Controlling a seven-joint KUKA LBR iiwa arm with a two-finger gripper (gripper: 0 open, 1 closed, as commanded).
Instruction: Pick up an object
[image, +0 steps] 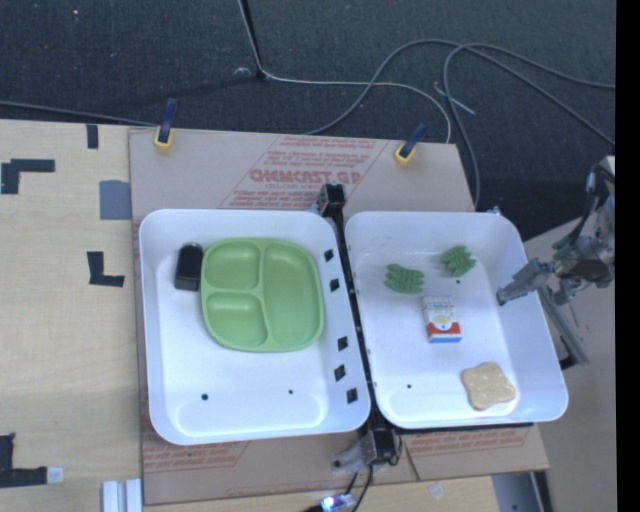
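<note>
Left bin: I see the shallow white plastic bin on the left (160, 330) holding a light green three-compartment plastic plate (263, 295), which fills most of its upper half; the lower strip of that bin floor is bare.
Black item: a small black boxy object (188, 267) lies just beside the plate's left rim, between the plate and the bin's left wall.
Right bin: the shallow white plastic bin on the right (400, 395) carries four small things spread well apart, with bare floor along its left side and lower left corner.
Green pieces: a dark green leafy toy piece (404, 278) lies left of centre near the top, and a second, smaller green leafy piece (458, 261) lies to its right, apart from it.
Carton: a small white carton with red and blue print (442, 320) sits near the middle of the right bin, below the two green pieces.
Tan piece: a tan, bread-like flat piece (488, 386) lies close to the lower right corner, near the rim.
Tabletop: both bins rest on a brown cardboard sheet (300, 165) on the tabletop, their inner walls touching.
Arm pose: the arm comes in from the right, with the grey pincer (515, 287) over the right bin's right rim, pointing left and slightly down toward the bin.
Pincer state: I cannot tell whether it is released or clenched; nothing shows in it.
</note>
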